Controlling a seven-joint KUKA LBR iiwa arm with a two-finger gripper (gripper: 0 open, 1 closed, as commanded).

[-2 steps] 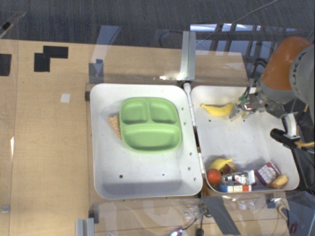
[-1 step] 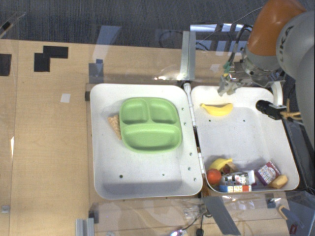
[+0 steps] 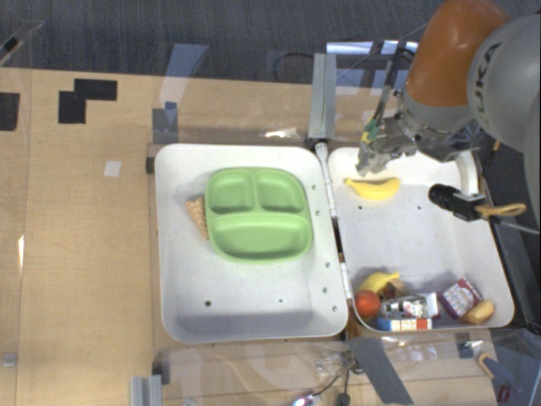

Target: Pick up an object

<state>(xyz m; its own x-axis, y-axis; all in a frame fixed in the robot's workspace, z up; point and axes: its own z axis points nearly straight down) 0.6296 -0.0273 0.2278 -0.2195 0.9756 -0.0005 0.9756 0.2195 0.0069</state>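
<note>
A yellow banana [image 3: 374,189] lies at the far end of the right bin [image 3: 423,235]. The gripper [image 3: 369,166] hangs directly above it, at its upper edge; whether it is grasping or released cannot be told. The left bin [image 3: 177,252] holds a green divided tray [image 3: 256,213].

Light wooden bench [image 3: 76,252], black patches far left; dark, perhaps carpeted, floor [image 3: 211,11] behind

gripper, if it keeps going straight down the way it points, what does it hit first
Most likely the banana: the gripper points down just above it in the right bin. Depth is hard to judge from this slanted view.
</note>
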